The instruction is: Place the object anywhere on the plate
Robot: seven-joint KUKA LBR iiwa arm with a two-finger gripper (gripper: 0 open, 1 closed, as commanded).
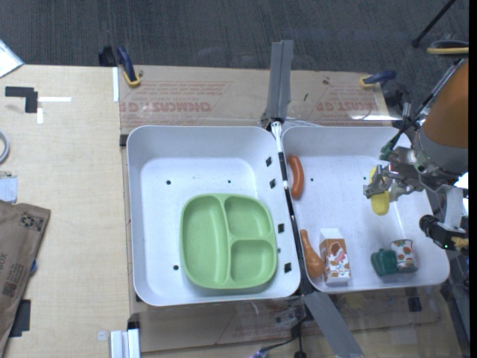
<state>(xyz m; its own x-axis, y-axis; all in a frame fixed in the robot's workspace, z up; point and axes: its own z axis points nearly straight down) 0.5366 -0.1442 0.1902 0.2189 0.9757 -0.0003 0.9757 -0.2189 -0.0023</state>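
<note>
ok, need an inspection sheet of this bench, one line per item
Surface: two white bins, left bin and right bin, side by side on a wooden bench.
Job's things: green plate in left bin; yellow object at the gripper.
Clutter: sausage, carrot, carton, green toy, small can, all in right bin.
Grippers: gripper over right bin, hold unclear.
Cables: nothing seen.
Surroundings: blue clamps, dark carpet.
</note>
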